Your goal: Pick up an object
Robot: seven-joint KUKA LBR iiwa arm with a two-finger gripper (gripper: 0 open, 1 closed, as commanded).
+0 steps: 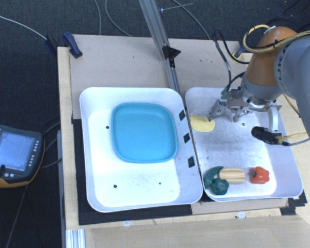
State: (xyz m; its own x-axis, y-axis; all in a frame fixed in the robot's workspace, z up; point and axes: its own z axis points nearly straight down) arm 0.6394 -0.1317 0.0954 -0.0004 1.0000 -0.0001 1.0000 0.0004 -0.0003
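No writing can be read on anything here. The pincer [213,115] hangs low in the right bin [287,161], at its left wall, right beside a pale yellow piece [202,123]; whether its fingers are parted, or grip the piece, cannot be told. Along that bin's near edge lie a green toy [216,181], a tan roll [232,175] and a red pepper [259,175], close together. The bin's middle is open floor. The left bin [93,154] bears a blue plate [144,132] with bare white around it, on the desk [119,61]
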